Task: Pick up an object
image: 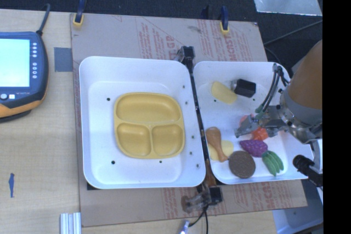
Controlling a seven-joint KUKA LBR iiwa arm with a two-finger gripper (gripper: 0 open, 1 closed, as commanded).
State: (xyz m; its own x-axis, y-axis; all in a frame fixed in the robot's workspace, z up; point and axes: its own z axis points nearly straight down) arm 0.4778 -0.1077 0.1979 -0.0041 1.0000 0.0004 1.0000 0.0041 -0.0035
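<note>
Gripper (249, 124) low in right bin (219, 71), over orange toy (260, 132), likely chosen target. Finger state: cannot tell. Purple toy (253, 147), green toy (272, 161) crowd near side; tight approach.

Glossy white plastic bins (88, 118), matt yellow plastic tray (149, 124), brown cardboard sheet (159, 35), pale wood-grain bench (33, 161).

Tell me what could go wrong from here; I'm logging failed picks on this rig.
The pincer sits low in the right bin among crowded toys: an orange piece, purple grapes and a green pod nearly touch, so it may nudge or grab several. It also works near the bin's right wall, which could block it.
</note>
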